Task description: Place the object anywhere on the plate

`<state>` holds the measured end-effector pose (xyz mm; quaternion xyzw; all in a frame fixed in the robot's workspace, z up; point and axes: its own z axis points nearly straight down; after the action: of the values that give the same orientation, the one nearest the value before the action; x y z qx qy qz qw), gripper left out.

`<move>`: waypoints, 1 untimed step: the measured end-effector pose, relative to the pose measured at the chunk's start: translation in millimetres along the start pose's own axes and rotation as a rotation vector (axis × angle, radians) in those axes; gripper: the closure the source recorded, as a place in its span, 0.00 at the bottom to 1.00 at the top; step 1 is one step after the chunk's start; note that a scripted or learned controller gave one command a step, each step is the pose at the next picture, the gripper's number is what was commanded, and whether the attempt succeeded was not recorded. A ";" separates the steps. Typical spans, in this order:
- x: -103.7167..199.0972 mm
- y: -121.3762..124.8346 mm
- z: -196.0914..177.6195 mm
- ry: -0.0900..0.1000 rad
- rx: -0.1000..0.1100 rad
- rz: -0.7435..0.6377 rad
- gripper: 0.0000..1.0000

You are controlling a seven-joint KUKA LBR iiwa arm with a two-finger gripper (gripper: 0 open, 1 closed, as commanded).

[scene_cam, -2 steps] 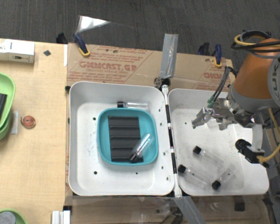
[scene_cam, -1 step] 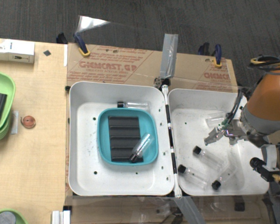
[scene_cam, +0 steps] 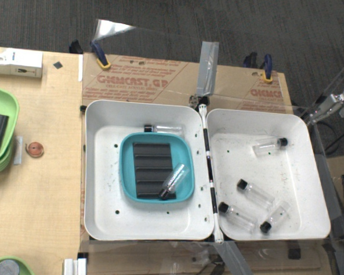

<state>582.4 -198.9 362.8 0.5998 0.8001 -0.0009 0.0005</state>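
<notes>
A teal square plate (scene_cam: 128, 154) lies in the left bin (scene_cam: 98, 205), with a black ribbed insert (scene_cam: 151, 166) on it. A clear vial with a black cap (scene_cam: 173, 181) rests tilted on the plate's right side, partly over the insert. Another clear vial (scene_cam: 161, 128) lies on the bin floor just behind the plate. In the right bin (scene_cam: 309, 171), several clear black-capped vials lie scattered: one at the back (scene_cam: 269, 146), one in the middle (scene_cam: 253, 191), two near the front (scene_cam: 234, 216) (scene_cam: 274, 218).
A green tray (scene_cam: 1, 130) sits at the far left on the wooden bench, with a small round brown piece (scene_cam: 34, 149) beside it. Cardboard (scene_cam: 141, 78) clamped behind the bins. A metal divider strip (scene_cam: 207, 72) stands upright between the bins at the back.
</notes>
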 end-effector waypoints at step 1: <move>0.2 0.1 0.1 0.000 0.000 -0.001 0.00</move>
<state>582.5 -198.7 362.7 0.5996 0.8003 -0.0009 0.0004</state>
